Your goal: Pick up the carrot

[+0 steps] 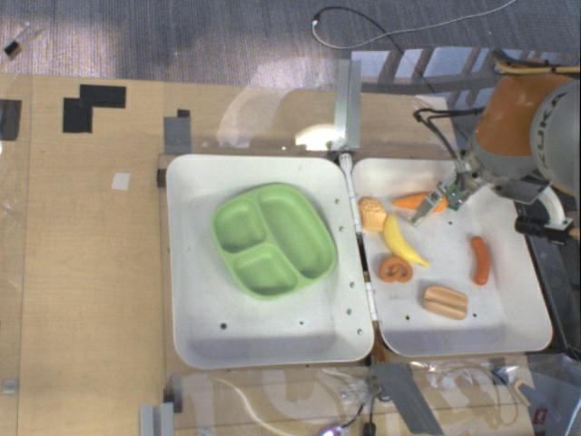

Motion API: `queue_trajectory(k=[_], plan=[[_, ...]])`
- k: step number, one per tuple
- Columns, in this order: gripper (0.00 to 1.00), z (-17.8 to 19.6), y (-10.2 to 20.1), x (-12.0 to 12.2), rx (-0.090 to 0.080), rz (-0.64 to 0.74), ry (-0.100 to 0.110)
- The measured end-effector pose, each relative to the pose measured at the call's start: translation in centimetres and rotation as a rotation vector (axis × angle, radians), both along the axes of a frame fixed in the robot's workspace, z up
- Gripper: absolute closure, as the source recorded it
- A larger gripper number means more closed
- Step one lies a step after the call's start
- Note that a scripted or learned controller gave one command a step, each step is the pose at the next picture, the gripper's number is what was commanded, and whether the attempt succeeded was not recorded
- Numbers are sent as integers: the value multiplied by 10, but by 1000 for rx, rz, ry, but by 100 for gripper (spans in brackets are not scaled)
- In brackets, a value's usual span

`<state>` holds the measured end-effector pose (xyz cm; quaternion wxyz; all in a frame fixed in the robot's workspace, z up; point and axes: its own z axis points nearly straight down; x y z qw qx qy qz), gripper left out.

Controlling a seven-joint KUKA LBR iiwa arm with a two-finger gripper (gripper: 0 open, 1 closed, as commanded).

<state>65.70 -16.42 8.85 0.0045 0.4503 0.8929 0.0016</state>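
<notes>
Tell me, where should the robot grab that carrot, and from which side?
Probably across its thicker middle, coming from above. The carrot lies flat in the right bin, long axis roughly left-right, so fingers should straddle its narrow width. The tool is at its right end.

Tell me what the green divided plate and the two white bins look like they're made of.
The green divided plate looks like molded plastic with a matte finish: uniform color, rounded compartment walls, soft highlights. The left bin and right bin look like smooth white plastic or coated metal; their even, faintly glossy surfaces leave that open.
</notes>
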Motion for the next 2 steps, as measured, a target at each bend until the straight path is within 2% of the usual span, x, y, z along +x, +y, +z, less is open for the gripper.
queue_trajectory(k=[1, 2], plan=[[100, 14, 1, 3, -1, 0, -11], [100, 98, 70, 14, 0, 73, -1]])
